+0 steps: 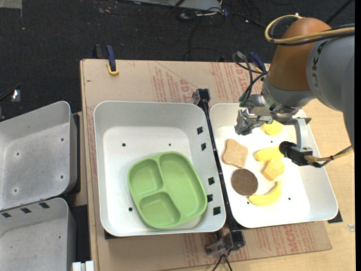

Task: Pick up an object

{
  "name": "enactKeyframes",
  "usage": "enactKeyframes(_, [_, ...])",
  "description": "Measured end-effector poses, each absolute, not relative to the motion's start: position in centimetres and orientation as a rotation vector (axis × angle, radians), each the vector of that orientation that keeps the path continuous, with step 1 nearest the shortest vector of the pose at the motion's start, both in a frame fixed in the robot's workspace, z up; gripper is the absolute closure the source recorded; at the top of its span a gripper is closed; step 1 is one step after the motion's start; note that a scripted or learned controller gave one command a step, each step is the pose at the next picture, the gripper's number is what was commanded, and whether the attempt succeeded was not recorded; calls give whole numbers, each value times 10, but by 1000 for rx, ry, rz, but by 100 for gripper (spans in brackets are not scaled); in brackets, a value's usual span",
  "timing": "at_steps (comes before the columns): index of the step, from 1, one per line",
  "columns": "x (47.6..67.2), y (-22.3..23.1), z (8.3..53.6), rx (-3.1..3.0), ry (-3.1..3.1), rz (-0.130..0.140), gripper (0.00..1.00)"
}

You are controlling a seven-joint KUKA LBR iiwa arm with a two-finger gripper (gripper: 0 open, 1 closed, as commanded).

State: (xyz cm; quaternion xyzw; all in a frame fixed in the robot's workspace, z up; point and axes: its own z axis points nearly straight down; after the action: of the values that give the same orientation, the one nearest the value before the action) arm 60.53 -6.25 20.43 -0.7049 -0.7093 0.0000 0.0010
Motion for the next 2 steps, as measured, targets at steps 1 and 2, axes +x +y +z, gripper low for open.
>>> enactKeyframes(1, [596,-15,218,-2212,-2229,-2,100])
enactKeyframes(2, [576,36,213,-2210,-2227,2,100])
